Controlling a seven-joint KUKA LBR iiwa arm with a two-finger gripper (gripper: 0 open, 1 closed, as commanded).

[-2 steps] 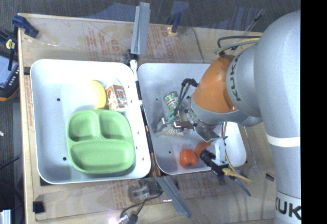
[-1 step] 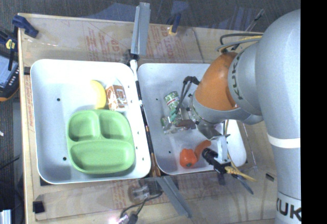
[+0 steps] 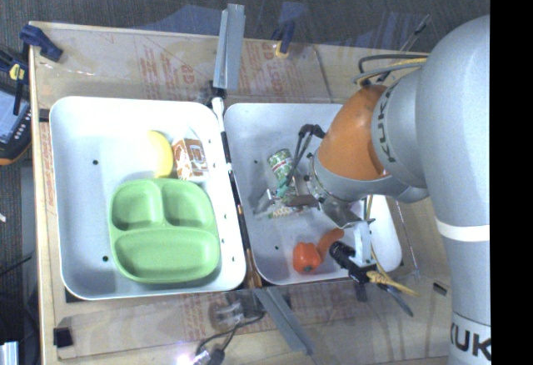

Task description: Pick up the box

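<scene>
Pincer [image 3: 279,197] sits low in the right bin [image 3: 250,188], beside a small green can [image 3: 280,163]; whether it is spread or pressed together I cannot tell. Over in the left bin [image 3: 75,188], the box [image 3: 191,157] rests between a yellow fruit [image 3: 160,152] and the green tray [image 3: 164,230], untouched. Picking it up looks wholly undone.

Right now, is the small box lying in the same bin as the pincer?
No, the box lies in the left bin beside the green tray, while the pincer is over the right bin.
</scene>
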